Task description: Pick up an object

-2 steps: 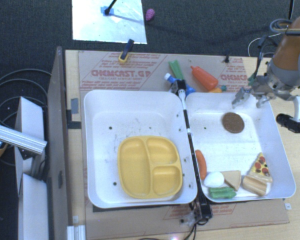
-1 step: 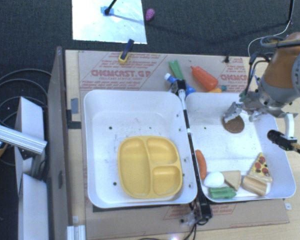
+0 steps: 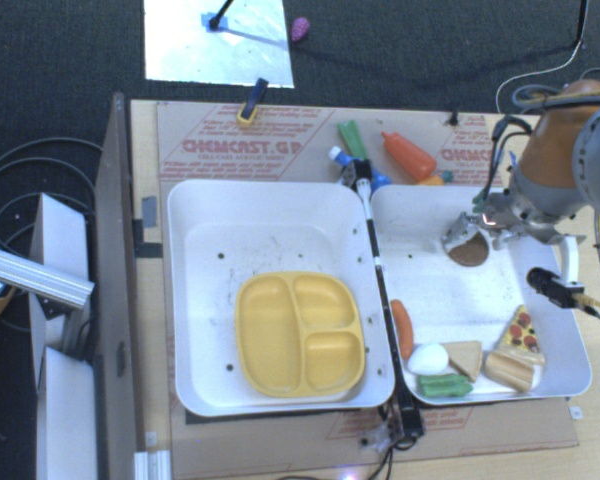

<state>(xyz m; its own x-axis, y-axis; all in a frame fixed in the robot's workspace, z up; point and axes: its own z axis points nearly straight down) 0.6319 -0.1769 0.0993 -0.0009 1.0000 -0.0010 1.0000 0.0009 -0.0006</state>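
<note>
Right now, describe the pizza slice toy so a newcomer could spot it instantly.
Start at the right-hand white bin and go to its near right corner, where a cluster of toy food lies. The pizza slice is the yellow wedge with red dots, just above the tan bread roll. No neighbour is spotted: the egg is plain white.

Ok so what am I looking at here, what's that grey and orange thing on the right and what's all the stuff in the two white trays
That is a robot arm, reaching in from the right. One camera fixed above the bench looks down at a slant. At the arm's end is a pincer, low over a brown disc in the right bin; whether it grips the disc is unclear. That bin also holds toy food along its near edge: a carrot, an egg, a green piece, a bread slice, a bun and a pizza slice. The left bin holds a yellow divided plate.
</note>
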